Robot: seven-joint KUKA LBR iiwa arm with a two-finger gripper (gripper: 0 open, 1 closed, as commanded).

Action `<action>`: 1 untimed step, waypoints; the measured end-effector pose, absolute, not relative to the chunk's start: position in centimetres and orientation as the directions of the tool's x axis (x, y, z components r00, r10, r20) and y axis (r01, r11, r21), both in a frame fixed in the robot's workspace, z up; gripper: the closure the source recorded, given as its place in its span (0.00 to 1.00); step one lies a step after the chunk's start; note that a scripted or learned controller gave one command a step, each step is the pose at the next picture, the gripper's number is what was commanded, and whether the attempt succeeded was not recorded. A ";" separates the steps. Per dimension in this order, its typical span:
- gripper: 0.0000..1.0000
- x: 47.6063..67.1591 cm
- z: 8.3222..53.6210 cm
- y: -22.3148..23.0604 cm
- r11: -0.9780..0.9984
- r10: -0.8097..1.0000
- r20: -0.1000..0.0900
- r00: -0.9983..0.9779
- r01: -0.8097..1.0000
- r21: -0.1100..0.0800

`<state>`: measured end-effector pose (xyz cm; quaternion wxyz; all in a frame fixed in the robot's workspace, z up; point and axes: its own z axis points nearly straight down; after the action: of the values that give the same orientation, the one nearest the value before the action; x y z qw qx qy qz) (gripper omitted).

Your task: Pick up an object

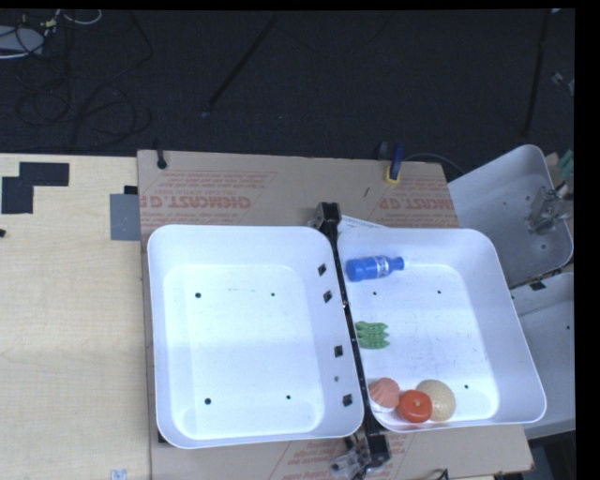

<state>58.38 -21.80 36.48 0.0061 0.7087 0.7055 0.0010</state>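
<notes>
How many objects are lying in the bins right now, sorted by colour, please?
Blue: 1, the bottle
Green: 1, the small ridged object
Pink: 1, the round object
Red: 1, the round object
Tan: 1, the round object
Total: 5, all in the right bin

Robotics lab: white bins [239, 246] on cardboard-covered bench [234, 187], loose cables [56, 28] on dark floor.
</notes>
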 end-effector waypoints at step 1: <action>1.00 55.4 38.0 -21.4 -0.003 1.000 0.000 0.003 1.000 -0.001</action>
<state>55.36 -21.40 38.00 -0.0003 0.7081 0.7061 -0.0002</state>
